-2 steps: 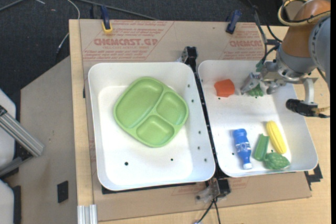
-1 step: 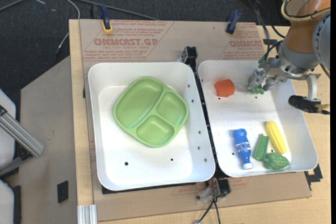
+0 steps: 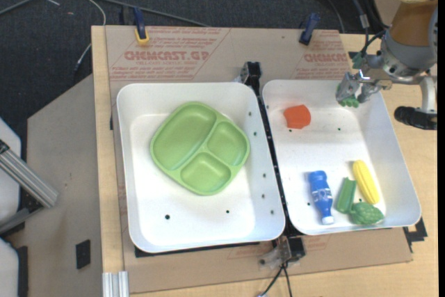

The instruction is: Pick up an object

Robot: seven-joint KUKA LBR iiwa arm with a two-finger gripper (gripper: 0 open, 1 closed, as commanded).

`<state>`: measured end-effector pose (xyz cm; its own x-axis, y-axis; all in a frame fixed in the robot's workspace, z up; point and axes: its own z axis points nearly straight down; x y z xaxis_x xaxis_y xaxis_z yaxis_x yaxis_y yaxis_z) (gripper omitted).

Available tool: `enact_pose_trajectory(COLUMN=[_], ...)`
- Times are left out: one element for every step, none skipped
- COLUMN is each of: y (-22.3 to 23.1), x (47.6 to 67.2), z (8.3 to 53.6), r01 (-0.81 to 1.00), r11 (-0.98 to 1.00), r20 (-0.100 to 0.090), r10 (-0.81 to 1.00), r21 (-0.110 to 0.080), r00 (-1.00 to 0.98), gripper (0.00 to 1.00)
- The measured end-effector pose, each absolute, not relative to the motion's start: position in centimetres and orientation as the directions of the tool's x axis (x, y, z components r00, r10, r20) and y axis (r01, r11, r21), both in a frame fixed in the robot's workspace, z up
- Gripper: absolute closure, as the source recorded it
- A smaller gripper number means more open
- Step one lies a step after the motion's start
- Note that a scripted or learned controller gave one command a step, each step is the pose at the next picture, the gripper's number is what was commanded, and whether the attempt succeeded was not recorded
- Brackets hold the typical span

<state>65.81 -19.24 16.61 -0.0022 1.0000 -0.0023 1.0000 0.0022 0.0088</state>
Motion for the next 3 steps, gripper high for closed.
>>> enact_pose_trajectory(y=[-19.9, -20.7, -16.2], x=[66.0, 65.7, 65.5], z=[23.0, 29.2, 28.6], r01=[1.000, 1.000, 1.000], r11=[0.002, 0.001, 0.005], r20=[-0.004, -0.004, 0.002], r10=[1.000, 1.000, 1.000], r21=[0.010, 0.009, -0.001], r00=[-0.002, -0.001, -0.005], gripper=[1.00, 1.00, 1.00])
